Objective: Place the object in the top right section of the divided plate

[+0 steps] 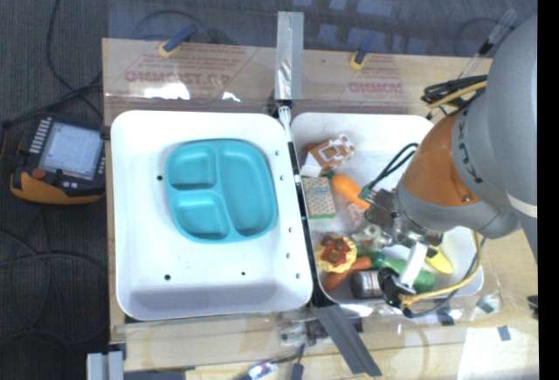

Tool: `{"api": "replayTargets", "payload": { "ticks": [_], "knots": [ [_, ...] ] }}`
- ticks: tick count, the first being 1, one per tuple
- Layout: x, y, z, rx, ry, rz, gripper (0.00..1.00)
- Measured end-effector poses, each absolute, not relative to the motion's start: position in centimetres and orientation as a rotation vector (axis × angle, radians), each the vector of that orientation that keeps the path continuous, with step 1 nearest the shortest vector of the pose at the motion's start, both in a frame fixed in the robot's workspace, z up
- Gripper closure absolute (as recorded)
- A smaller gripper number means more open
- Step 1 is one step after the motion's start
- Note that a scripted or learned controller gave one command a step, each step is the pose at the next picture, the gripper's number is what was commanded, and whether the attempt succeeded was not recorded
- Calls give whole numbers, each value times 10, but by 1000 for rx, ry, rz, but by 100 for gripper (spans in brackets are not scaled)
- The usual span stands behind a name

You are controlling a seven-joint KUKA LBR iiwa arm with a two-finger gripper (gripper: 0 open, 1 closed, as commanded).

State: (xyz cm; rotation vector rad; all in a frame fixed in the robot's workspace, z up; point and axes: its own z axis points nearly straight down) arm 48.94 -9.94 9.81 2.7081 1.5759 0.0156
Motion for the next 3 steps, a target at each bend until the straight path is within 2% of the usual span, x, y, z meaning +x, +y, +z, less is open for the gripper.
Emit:
{"api": "replayTargets", "payload": {
  "ticks": [1,2,3],
  "knots": [
    [490,-157,91,2630,1710,21,100],
    [491,-137,91,2993,922,26,100],
    [490,-108,91,3100,412,28,100]
  ]
}}
